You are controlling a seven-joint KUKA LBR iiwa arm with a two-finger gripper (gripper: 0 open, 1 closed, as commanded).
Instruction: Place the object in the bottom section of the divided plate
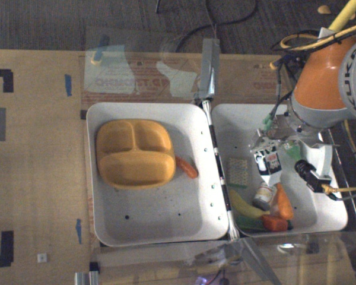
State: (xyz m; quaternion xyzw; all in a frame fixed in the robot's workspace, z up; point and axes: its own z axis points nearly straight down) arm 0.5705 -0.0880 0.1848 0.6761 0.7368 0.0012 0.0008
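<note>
- The desk (35, 177) carries two shallow white bins side by side: the left bin (160, 218) and the right bin (243, 123).
- A yellow-orange divided plate (135, 153) lies in the far-left part of the left bin, with two small sections on its far side and one wide bottom section (133, 168) on its near side.
- A small orange carrot-like piece (187, 168) lies on the left bin's floor, touching or just beside the plate's right edge and outside every section.
- The arm, grey with an orange band (320, 79), reaches in from the right above the right bin.
- The pincer (270, 150) hangs over the middle of the right bin, pointing down; whether it is open or closed I cannot tell, since dark parts and clutter blur together there.
- Near the right bin's near edge sits a heap of objects: a yellow banana-like piece (244, 205), a small pale jar (262, 195), an orange carrot (283, 203) and a red piece (275, 222) over something green.
- A light mesh patch (238, 171) lies on the right bin's floor, left of the pincer.
</note>
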